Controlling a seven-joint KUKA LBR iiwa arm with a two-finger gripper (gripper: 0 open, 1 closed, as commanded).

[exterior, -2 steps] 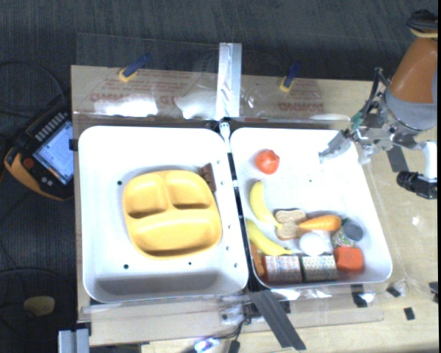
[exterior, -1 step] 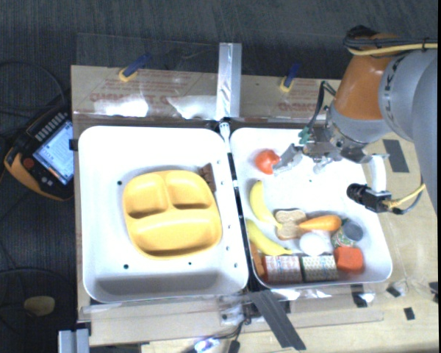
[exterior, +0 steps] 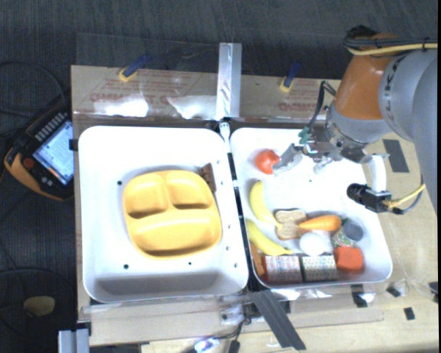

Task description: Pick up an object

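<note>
The grey two-finger gripper (exterior: pixel 303 158) hangs over the back of the white bin on the right (exterior: pixel 378 230), fingers spread wide and holding nothing. The small round red tomato (exterior: pixel 266 160) sits just to its left, near the bin's back corner.

The right bin (exterior: pixel 382 223) holds the objects. A red tomato (exterior: pixel 266 160) lies near its upper left corner. Two yellow bananas (exterior: pixel 263 215) curve down the left side, one below the other. A bread slice (exterior: pixel 288 222) lies beside them, touching an orange carrot (exterior: pixel 322 223) laid crosswise. Below the carrot sits a white egg (exterior: pixel 314 243). An orange-red block (exterior: pixel 348 258) rests in the lower right corner, and two patterned boxes (exterior: pixel 300 268) line the front wall
</note>
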